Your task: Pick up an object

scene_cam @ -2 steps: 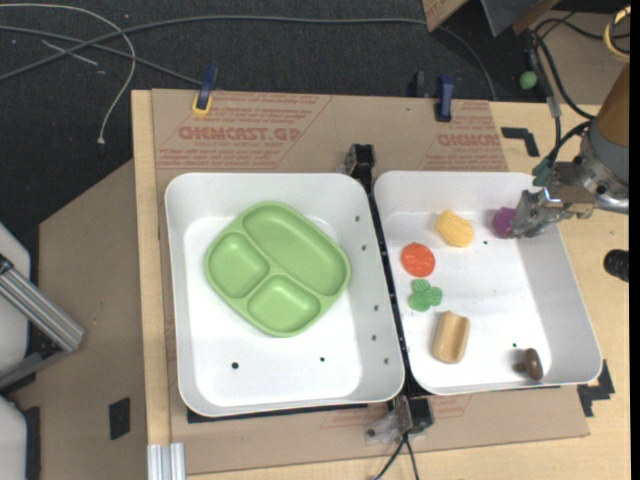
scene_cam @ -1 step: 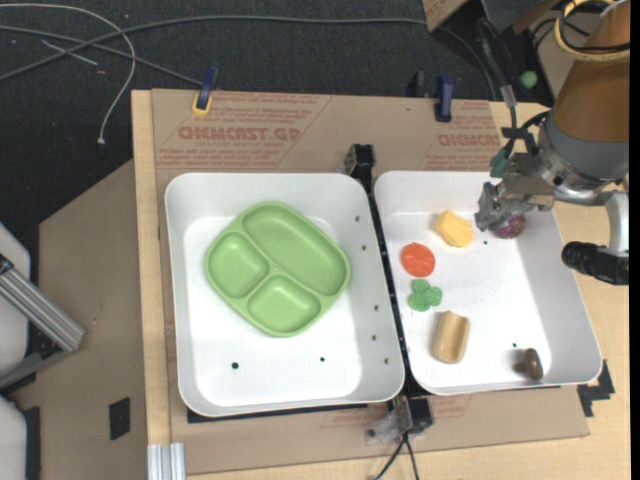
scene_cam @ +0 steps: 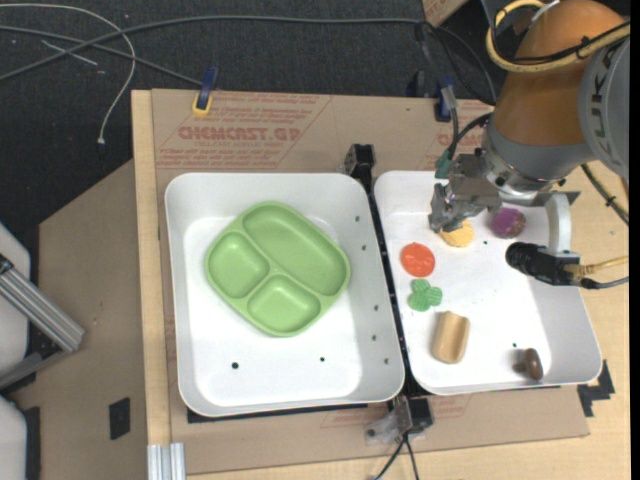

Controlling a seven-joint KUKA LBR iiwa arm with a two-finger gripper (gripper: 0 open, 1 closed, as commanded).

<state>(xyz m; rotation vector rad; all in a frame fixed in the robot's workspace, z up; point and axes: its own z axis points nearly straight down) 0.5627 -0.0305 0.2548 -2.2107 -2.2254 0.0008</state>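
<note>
The grey metal two-finger gripper stands over a small, rounded yellow piece at the back of the smooth white right bin; whether its fingers grip the piece cannot be told. The yellow piece is too hidden to judge its long axis. Nearby lie a flat orange disc and a tan cylinder pointing roughly front to back.

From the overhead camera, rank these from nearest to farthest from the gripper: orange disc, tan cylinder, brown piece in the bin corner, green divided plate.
Gripper is over the right bin.
1. Orange disc, just below-left of it.
2. Tan cylinder, lower in that bin.
3. Brown piece, bottom right corner.
4. Green divided plate, in the left bin.
</note>
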